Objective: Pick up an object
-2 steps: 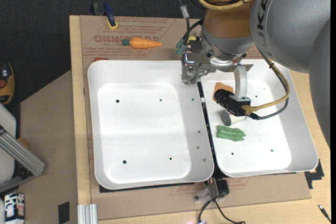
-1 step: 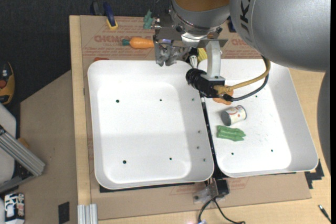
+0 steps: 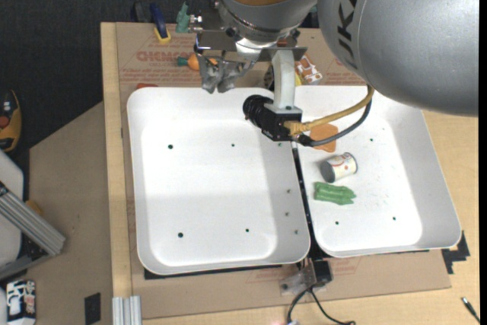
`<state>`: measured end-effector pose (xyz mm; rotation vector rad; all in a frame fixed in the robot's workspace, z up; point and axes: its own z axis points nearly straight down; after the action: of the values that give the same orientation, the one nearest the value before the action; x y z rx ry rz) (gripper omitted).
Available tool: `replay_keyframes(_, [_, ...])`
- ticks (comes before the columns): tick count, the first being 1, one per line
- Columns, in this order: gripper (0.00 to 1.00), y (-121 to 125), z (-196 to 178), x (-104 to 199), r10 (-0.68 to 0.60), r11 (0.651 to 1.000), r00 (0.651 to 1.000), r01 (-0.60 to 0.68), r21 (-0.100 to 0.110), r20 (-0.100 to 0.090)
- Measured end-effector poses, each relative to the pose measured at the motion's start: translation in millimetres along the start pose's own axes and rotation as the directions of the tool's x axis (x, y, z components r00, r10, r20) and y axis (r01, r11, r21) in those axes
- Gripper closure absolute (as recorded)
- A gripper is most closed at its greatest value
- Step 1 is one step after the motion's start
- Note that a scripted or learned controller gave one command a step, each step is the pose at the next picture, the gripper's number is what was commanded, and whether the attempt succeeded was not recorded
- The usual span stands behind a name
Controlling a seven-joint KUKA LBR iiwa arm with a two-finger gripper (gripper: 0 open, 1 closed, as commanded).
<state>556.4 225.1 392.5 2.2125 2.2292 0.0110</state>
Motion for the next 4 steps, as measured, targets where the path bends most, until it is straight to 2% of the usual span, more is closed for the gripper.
replay_keyframes(1, [1.0, -35.0, 18.3, -121.4, 0.02, 1.0, 1.0, -0.02, 0.009, 0.008])
replay_keyframes(2, [1.0, -64.3, -67.4, -66.6, 0.0, 1.0, 1.0, 0.0, -0.005, -0.001])
replay_keyframes(3, [1.0, -76.1, -148.1, -31.2, 0.002, 1.0, 1.0, -0.002, -0.004, -0.001])
replay_keyframes(4, [1.0, -78.7, -58.0, -176.5, 0.025, 1.0, 1.0, -0.025, 0.015, 0.009])
